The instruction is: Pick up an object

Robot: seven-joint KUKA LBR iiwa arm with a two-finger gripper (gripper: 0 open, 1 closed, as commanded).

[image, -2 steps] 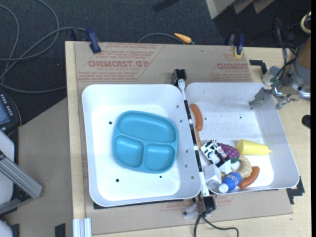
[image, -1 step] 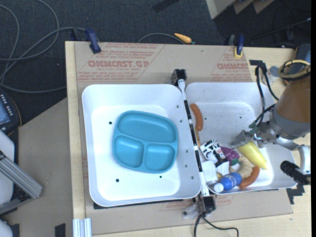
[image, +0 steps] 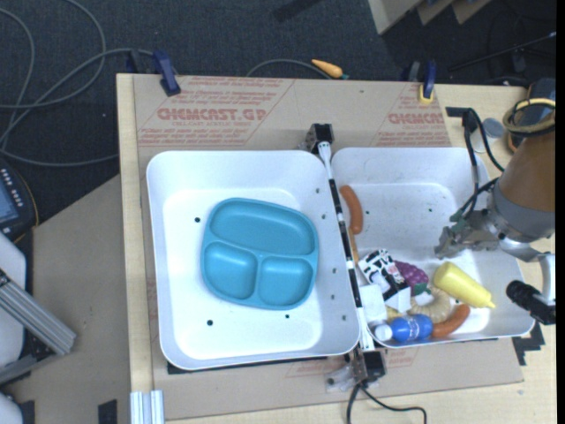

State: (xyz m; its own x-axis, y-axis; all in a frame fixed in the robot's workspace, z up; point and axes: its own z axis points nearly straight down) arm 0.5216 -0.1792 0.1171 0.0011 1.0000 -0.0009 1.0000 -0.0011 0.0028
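Presently, the hand [image: 459, 237] is seen low over the right bin [image: 402, 162], at about three o'clock of that bin, reached in from the right edge; whether it is apart or together cannot be told, since the parts are small and dark against the white floor, and nothing is seen gripped in it. The likely targets are crowded into the bin's five-to-six o'clock corner: a yellow squeeze bottle [image: 462, 284] lying tilted just below the hand, an orange sausage-like piece [image: 450, 321] beside it, a blue round-ended object [image: 410, 329] near the front wall, and a black-and-white patterned item [image: 378, 265] with a purple piece [image: 412, 275] touching it. A second orange sausage [image: 353, 208] lies apart along the dividing wall at nine o'clock. The pile is judged to sit there because things slide toward the low corner and walls, which leaves little side room for a closing grasp. Open floor is left across the bin's upper half, from ten to two o'clock, so a descent from above is judged easiest there. The left bin [image: 168, 201] carries a blue sectioned plate [image: 259, 252] at its centre, well apart from the hand. Both bins rest on the counter [image: 221, 104], with clamps at its twelve o'clock edge.
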